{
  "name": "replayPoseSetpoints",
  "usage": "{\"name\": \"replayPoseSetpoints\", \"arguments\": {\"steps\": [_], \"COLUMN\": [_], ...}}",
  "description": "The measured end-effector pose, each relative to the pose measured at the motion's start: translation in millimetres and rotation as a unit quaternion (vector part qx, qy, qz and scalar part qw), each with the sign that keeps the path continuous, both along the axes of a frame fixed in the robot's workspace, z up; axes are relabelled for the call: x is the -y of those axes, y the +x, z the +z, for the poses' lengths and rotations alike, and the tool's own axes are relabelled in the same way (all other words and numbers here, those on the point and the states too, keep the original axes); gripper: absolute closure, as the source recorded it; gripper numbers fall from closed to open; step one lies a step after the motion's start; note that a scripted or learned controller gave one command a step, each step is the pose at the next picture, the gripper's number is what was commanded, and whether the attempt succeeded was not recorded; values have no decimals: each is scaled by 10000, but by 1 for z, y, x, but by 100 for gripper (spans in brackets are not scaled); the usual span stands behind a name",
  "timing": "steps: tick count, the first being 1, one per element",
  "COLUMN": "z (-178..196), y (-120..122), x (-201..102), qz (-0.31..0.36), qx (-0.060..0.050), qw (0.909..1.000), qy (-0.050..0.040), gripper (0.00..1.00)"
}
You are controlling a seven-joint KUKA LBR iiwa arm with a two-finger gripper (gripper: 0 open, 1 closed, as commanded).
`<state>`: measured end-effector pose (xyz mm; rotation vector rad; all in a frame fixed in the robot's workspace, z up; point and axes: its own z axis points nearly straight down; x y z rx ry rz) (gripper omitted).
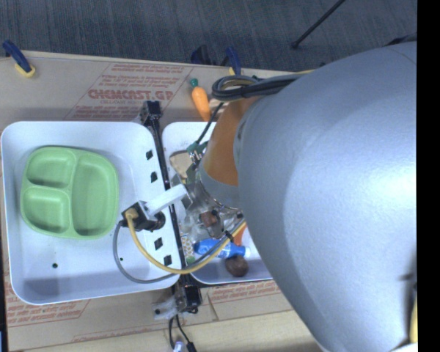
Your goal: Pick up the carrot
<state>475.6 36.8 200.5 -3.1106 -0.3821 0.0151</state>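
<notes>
The arm [330, 189] is reaching in over the right bin [177, 134] and covering most of it, with the orange band above the wrist sitting over that bin's middle. The gripper [205, 218] is hanging low among the clutter near the bin's front edge, but whether it is open or closed I cannot tell, since the wrist and cables are masking it. The carrot [199, 101] is lying outside both bins, on the cardboard of the bench just beyond the right bin's far left corner, its green tip pointing toward the far edge. The left bin [15, 218] is carrying a green divided plate [70, 191] toward its left side. A blue object [218, 249] and a brown round thing [237, 268] are resting by the right bin's front edge. Judging by this, the reach is happening well apart from the carrot, so nothing is being grasped yet; the next move is calling for lifting clear, travelling over the far rim, and descending along the carrot's long axis
</notes>
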Motion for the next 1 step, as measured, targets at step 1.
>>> {"name": "replayPoseSetpoints", "arguments": {"steps": [1], "z": [-20], "y": [0], "x": [-90], "qz": [234], "qx": [24], "qw": [9997], "qy": [-22], "gripper": [100]}}
